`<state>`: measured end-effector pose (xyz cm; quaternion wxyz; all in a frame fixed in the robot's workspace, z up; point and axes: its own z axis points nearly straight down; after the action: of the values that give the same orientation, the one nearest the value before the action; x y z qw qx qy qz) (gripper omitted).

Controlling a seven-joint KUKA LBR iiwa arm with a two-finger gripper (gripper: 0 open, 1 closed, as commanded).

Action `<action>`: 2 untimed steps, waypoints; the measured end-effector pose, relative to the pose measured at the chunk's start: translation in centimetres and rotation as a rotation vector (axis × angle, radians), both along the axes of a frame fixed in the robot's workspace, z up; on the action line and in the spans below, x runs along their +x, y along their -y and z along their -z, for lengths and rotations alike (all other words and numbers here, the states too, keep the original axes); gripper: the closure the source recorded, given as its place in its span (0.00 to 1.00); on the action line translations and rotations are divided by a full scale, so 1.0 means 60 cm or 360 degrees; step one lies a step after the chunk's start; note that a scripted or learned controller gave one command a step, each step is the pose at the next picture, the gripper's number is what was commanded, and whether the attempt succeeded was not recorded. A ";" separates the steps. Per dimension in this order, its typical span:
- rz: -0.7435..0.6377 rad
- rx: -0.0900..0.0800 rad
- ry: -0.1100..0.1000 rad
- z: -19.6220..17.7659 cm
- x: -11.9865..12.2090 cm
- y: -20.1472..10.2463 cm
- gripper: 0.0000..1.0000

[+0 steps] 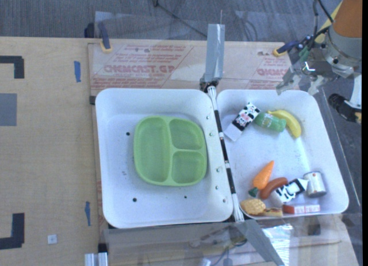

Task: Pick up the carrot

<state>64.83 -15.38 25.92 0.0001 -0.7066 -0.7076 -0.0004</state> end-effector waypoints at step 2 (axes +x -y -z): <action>-0.0391 -0.0002 0.0007 0.280 -0.141 -0.099 0.00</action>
<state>56.35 -9.45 9.09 -0.0019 -0.6145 -0.7889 -0.0015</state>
